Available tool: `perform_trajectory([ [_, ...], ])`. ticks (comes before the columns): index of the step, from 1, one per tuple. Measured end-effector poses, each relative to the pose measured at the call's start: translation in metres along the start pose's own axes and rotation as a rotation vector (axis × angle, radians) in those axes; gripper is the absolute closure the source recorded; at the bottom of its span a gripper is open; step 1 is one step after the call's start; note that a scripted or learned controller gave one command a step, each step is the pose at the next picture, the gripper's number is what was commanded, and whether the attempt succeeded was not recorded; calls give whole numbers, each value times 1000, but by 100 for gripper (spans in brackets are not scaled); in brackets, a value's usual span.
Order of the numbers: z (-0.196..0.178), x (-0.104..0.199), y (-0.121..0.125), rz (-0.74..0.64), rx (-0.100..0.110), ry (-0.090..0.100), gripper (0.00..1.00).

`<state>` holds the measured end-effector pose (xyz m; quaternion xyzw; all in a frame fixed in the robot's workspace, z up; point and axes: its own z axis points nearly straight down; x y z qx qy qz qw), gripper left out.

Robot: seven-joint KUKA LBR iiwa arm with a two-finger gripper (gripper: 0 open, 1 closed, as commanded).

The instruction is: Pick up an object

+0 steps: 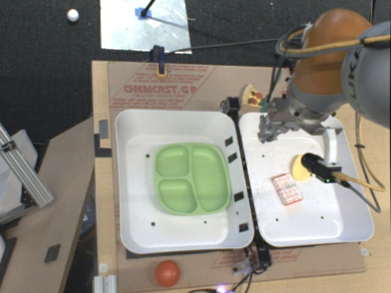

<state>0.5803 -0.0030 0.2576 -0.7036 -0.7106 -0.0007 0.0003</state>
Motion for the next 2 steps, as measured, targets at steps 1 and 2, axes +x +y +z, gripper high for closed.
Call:
perform_trajectory([
  [1,-2,47,7,1,-2,0,100],
  [2,15,101,6,0,0,0,100],
])
